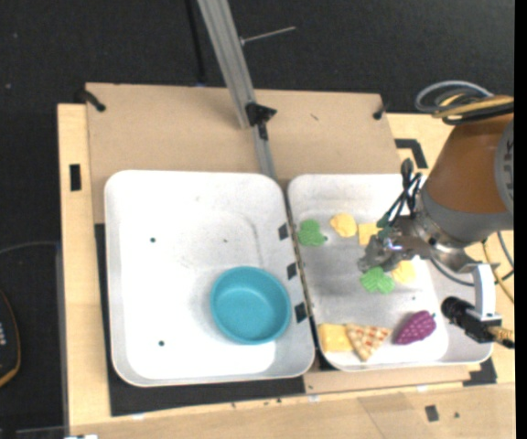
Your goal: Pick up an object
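Blue bowl (246,304) in left bin (145,218), toy foods in right bin (337,195)

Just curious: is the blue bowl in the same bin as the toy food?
No, the bowl sits in the left bin; the toy food lies in the right bin.

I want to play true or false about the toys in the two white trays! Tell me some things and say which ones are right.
1. The blue bowl sits in the left bin. True.
2. The purple grapes are in the left bin. False: they lie in the right bin, near its front corner.
3. The gripper is over the right bin. True.
4. The pizza slice lies inside the blue bowl. False: it lies in the right bin, beside the grapes.
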